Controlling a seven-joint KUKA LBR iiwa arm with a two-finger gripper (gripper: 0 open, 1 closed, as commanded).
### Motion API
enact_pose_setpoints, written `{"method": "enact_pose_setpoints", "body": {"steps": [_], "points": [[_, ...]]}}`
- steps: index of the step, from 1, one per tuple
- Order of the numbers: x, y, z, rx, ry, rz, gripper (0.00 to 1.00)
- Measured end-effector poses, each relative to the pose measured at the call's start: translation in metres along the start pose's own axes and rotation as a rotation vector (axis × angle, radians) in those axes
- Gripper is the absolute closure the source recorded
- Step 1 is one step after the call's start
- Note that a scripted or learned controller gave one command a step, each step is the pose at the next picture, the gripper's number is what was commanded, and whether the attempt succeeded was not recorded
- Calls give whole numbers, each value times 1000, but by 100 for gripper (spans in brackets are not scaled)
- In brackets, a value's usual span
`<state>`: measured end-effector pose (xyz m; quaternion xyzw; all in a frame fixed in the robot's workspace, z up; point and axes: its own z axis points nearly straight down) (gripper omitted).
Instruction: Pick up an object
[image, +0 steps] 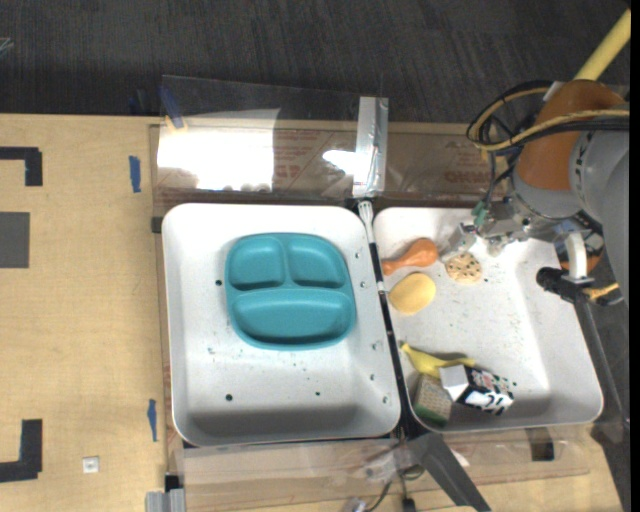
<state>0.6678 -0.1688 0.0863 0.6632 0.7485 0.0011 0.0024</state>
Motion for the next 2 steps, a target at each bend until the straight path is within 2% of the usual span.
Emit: {"method": "enact_pose_setpoints", "body": {"steps": [1, 2], "points": [[0, 0, -73, -4, -2, -333, 0], [6, -30, -2, -2, 0, -416, 0]]}}
